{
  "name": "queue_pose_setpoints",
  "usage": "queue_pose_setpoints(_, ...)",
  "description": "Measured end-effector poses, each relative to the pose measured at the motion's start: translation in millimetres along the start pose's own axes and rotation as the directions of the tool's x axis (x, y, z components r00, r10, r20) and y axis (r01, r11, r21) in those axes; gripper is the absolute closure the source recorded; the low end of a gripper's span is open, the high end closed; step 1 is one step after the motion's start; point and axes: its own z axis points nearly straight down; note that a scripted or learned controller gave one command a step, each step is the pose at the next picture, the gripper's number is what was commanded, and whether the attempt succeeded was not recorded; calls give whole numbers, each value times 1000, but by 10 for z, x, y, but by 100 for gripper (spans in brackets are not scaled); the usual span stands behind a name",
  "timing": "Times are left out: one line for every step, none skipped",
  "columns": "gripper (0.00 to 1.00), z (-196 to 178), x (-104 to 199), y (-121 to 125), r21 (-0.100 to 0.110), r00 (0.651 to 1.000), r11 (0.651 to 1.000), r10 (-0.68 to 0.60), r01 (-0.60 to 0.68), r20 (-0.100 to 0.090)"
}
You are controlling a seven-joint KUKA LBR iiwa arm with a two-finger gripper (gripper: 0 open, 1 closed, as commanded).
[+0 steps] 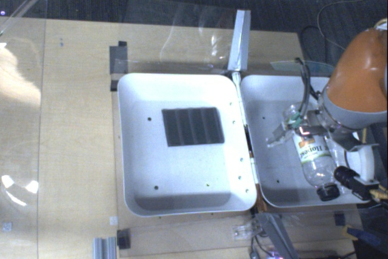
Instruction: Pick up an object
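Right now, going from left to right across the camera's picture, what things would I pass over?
Bare wooden bench → left white bin with a dark ridged pad lying in it → right white bin → clear plastic bottle lying in that bin → the robot arm's orange band.

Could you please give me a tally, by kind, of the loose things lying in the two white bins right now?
Dark ribbed rectangular pad, in the left bin: 1
Clear plastic bottle with a label, in the right bin, under the gripper: 1
Total: 2
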Motion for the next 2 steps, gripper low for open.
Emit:
queue_pose_setpoints(0, 559, -601, 556, 1, 1000, 1000, -29, 29, 0)
queue_pose_setpoints(0, 1385, -1257, 944, 0, 995, 995, -96, 96, 0)
